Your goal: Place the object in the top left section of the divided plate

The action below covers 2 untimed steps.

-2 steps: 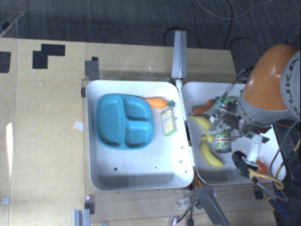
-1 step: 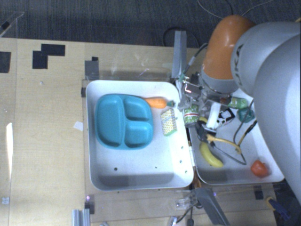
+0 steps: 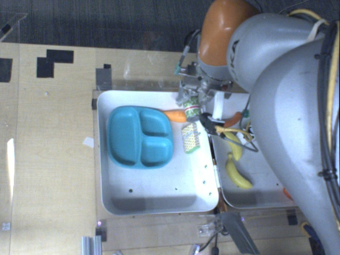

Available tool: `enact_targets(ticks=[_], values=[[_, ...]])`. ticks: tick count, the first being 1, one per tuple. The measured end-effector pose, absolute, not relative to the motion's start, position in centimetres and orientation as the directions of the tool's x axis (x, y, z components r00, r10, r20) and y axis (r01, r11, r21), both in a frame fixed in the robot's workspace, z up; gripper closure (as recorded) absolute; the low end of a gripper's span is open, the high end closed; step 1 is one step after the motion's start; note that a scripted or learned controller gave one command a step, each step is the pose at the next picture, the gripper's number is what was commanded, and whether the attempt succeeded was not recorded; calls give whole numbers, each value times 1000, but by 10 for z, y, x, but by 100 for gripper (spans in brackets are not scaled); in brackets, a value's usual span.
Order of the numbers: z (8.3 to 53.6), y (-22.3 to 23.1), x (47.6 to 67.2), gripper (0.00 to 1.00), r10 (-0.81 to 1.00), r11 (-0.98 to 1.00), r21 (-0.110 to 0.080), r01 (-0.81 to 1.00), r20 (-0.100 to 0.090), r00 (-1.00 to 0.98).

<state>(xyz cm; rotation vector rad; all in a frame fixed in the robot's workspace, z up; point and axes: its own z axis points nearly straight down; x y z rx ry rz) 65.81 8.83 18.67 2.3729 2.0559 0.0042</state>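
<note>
Hovering over the left bin's (image 3: 159, 203) right rim, the claw (image 3: 192, 109) is hanging beside an orange carrot (image 3: 175, 116) and a speckled packet (image 3: 190, 137); its grip cannot be told; the blue divided plate (image 3: 141, 136) is lying bare, so placing is remaining.

My plate (image 3: 141, 137) is blue, with one long section and two smaller ones, and lies flat in the left bin (image 3: 159, 195). My carrot (image 3: 174, 116), orange, lies on its side just beside the plate's far right corner, pointing along the bin's back wall.
</note>
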Motion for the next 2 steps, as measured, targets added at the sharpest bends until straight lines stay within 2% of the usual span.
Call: enact_targets(ticks=[1, 2], values=[[143, 154, 669, 100, 995, 99, 5, 995, 1, -99], [144, 154, 669, 0, 995, 99, 6, 995, 1, -99]])
